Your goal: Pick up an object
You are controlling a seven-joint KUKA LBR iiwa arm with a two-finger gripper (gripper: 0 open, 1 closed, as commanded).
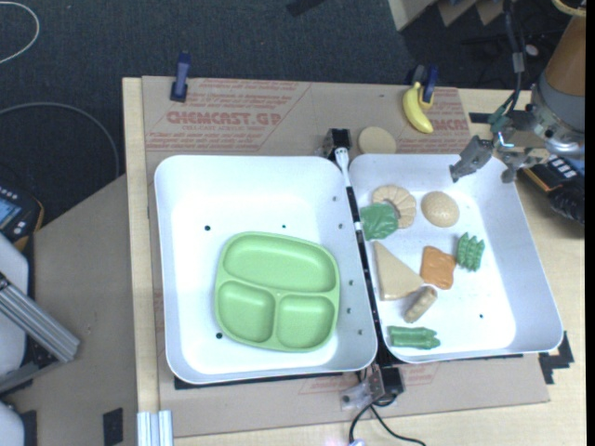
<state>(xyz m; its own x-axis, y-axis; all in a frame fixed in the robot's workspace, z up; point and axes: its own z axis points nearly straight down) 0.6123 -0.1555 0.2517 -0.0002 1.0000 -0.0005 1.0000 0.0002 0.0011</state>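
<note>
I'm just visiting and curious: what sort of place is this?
Probably a robotics lab test bench: a robot arm reaches over two white bins, toy food such as a banana lies about, and loose cables run nearby.

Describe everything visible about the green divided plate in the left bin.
The green divided plate is pale green, looks like smooth plastic, and has rounded corners and a raised rim. It has three compartments: one wide one along the far side and two smaller ones side by side along the near side. All three look bare. It lies flat and right side up on the floor of the left bin, slightly turned, toward the bin's near half. Nothing else touches it.
</note>
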